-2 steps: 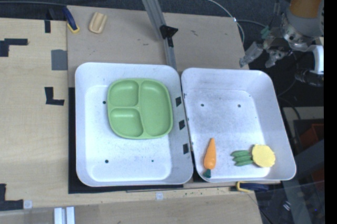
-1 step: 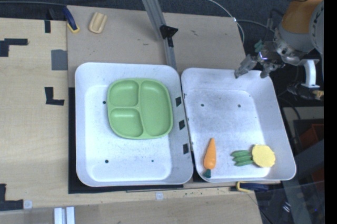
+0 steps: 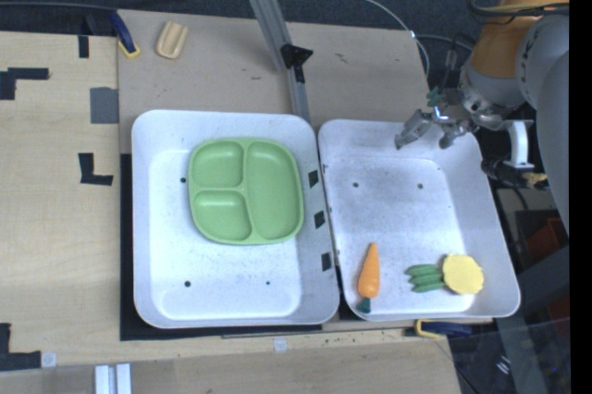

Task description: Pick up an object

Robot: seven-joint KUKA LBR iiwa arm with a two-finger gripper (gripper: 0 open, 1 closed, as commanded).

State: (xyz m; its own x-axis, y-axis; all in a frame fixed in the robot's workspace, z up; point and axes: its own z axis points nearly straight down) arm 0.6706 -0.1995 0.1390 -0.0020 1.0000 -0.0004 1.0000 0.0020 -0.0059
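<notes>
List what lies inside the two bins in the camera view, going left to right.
Green divided plate → toy carrot → green pea pods → yellow round piece.

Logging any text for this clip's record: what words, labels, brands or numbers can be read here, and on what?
None: no readable text anywhere.
The green divided plate, the toy carrot and the yellow toy flower with green leaves are unmarked.
The black tape marks on the bench are plain shapes, not letters.
</notes>
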